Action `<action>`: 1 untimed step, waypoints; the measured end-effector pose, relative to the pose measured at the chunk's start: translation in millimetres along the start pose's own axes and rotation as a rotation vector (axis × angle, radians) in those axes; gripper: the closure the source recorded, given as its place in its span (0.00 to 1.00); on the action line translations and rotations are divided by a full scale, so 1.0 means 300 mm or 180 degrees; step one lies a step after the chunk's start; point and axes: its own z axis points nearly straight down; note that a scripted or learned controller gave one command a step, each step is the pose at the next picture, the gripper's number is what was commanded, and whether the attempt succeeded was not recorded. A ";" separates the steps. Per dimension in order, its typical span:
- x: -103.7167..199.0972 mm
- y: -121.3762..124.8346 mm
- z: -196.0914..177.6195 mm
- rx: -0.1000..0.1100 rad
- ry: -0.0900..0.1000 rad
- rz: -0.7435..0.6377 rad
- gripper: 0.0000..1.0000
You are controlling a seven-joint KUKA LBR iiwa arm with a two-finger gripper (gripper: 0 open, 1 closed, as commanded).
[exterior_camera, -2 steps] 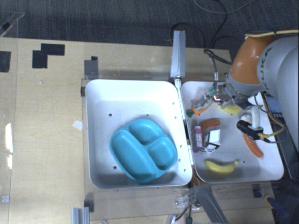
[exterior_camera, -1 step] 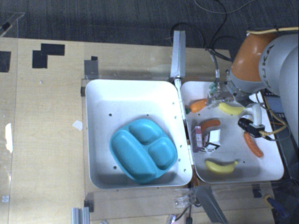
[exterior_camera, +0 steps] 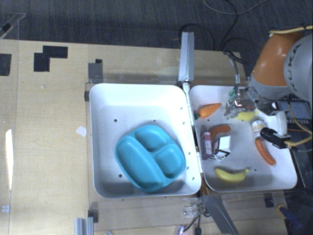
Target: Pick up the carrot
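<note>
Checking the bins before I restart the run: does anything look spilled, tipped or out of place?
Nothing stands out. The carrot lies at the far left of the right bin, apart from the pincer. A banana lies loose near the front wall. The blue divided tray sits askew in the left bin, nothing spilled.

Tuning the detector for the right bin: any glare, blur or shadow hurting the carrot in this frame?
Camera view: the carrot reads soft but clean orange on the right bin, no glare on it; the gripper beside it is a blurry metallic patch with bright glints; soft shadows pool under the blue tray in the left bin; whole frame is slightly low-resolution.
</note>
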 end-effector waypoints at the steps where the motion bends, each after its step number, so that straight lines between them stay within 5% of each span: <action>1: 0.000 0.000 0.001 0.0002 0.0001 -0.0001 0.00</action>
